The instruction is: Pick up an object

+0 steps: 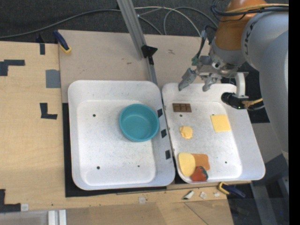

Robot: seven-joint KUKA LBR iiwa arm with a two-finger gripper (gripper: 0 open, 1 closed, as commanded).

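Observation:
My gripper (pixel 196 82) hangs open above the far edge of the right bin (pixel 246 146), its two grey fingers spread apart with nothing between them. Just below it in the bin lies a brown chocolate-bar piece (pixel 182 108). Further down sit a small yellow lump (pixel 186 132), a flat yellow square (pixel 220 123) to the right, and at the near edge a yellow slab (pixel 186 163) with an orange piece (pixel 202 160) and a red-and-green strawberry-like item (pixel 199 174). A teal bowl (pixel 138 122) rests in the left bin (pixel 89 144).
A slanted metal pole (pixel 136 29) rises behind the bins, its base by the seam between them. Cables trail across the back of the bench. A blue-and-yellow clamp (pixel 62 41) sits at the far left corner, another clamp (pixel 229 189) at the near right.

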